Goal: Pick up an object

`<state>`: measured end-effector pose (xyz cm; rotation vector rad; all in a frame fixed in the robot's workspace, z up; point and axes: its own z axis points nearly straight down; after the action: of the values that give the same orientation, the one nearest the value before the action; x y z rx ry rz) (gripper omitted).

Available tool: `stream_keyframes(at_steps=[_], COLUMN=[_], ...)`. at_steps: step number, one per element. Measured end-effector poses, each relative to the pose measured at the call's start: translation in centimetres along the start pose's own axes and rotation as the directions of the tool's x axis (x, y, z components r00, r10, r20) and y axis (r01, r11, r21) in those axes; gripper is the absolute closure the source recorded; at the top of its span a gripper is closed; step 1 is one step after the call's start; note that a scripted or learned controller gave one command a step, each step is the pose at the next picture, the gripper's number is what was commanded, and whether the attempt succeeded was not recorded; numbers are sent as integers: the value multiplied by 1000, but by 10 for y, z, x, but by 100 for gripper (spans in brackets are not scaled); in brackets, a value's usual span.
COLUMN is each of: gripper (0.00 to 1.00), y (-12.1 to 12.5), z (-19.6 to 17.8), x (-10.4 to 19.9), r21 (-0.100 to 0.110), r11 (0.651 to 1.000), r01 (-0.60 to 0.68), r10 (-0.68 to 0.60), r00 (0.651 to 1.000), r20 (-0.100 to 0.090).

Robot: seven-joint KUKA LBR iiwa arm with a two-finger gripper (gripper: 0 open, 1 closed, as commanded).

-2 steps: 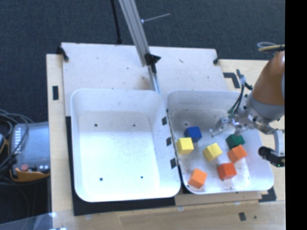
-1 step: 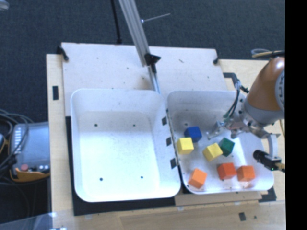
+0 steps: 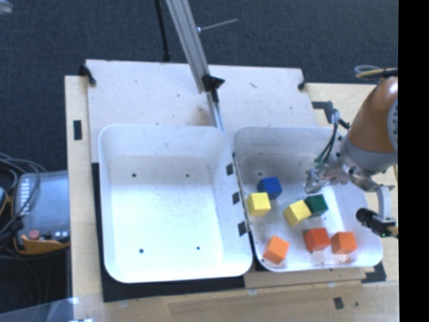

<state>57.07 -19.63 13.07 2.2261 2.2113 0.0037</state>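
The right bin (image 3: 288, 138) holds several small cubes. A blue cube (image 3: 270, 186) lies left of centre with a yellow cube (image 3: 259, 203) just below it. A second yellow cube (image 3: 297, 212) touches a green cube (image 3: 316, 204). Along the near wall sit an orange cube (image 3: 276, 249), a red-orange cube (image 3: 316, 239) and another orange cube (image 3: 344, 243). My gripper (image 3: 316, 180) hangs low over the right bin, just above and behind the green cube. No cube shows in its grasp.
The left bin (image 3: 107, 180) stands beside the right one, sharing a middle wall. A slanted metal pole (image 3: 191, 39) rises behind the bins. The arm's orange band (image 3: 372, 116) overhangs the right bin's far right side.
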Motion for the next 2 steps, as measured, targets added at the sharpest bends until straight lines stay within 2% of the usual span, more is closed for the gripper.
stream_keyframes(at_steps=[1,2], gripper=[100,100], y=[-2,-1], z=[-50,-74], x=[-10,-12], r21=[-2,0], r11=[1000,1000], r01=[1,6], r10=[-1,-6], r00=[1000,1000], r20=[2,1])
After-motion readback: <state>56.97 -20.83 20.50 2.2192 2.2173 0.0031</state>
